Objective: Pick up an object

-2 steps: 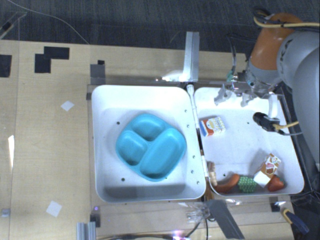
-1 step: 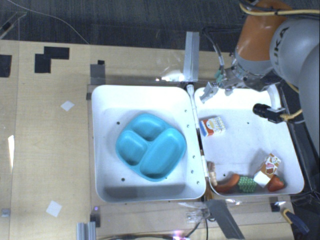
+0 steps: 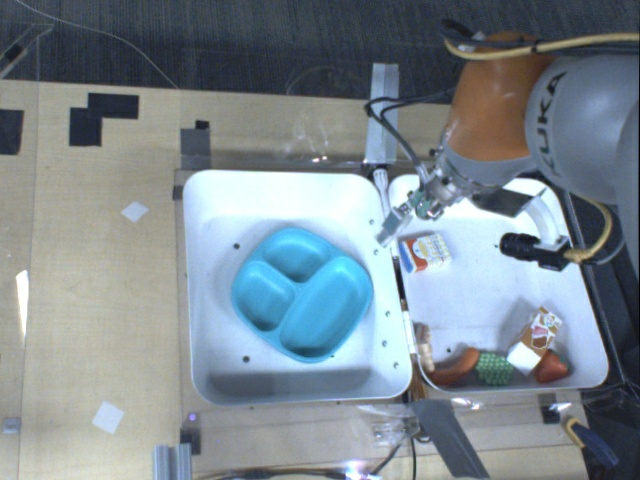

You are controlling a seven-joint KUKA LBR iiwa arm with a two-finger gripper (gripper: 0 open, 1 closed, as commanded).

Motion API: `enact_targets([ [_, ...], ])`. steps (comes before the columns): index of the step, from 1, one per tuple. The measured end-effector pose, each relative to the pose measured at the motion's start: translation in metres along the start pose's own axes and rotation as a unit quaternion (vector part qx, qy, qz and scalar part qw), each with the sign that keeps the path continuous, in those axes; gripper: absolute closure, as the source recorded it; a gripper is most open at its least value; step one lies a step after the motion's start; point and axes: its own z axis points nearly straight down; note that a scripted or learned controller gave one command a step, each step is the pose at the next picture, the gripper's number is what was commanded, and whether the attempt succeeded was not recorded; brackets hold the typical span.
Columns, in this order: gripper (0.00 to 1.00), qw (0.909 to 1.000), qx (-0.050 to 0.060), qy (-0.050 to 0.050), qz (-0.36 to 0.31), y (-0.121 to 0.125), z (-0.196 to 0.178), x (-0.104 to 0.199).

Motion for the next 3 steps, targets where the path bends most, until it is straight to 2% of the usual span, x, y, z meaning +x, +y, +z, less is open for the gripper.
enact_targets([
  [1,0.0,1.0,0.001,-0.001,-0.002,-0.086,0.045,-0.101],
  [2,0.0,0.9997,0.001,0.001,0.022,-0.159,0.058,-0.017],
  [3,0.0,0.9974,0.0,-0.003,-0.072,-0.224,-0.059,-0.095],
])
